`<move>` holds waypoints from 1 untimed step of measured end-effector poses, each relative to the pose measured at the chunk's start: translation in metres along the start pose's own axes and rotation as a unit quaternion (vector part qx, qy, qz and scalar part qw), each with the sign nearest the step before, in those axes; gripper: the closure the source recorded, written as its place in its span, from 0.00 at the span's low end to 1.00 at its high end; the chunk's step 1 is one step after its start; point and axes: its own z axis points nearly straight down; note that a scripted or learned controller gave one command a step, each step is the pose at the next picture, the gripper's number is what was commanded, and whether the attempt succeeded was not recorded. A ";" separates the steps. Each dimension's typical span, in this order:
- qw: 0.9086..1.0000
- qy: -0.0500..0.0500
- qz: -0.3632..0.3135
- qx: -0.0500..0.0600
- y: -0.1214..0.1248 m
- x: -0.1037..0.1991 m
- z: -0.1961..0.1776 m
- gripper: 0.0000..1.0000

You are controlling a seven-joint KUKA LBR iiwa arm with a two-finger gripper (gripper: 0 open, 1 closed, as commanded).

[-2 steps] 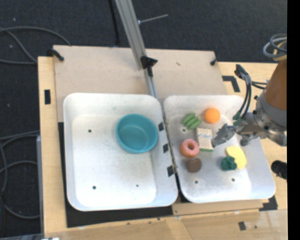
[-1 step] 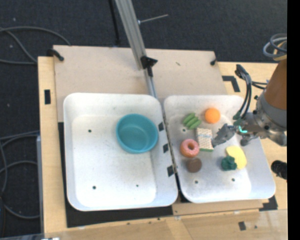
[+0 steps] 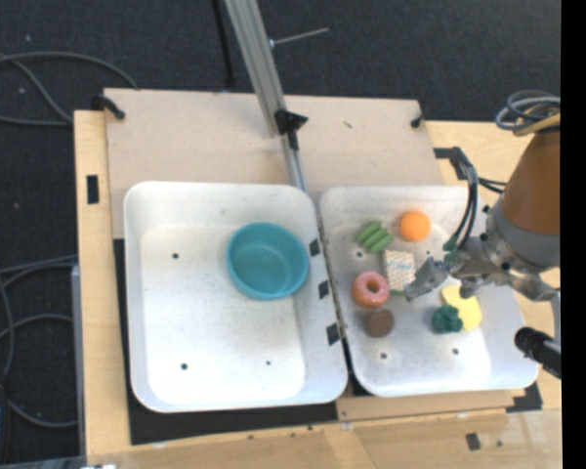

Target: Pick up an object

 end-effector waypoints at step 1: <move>1.000 0.001 0.000 0.002 -0.002 0.001 0.063 0.00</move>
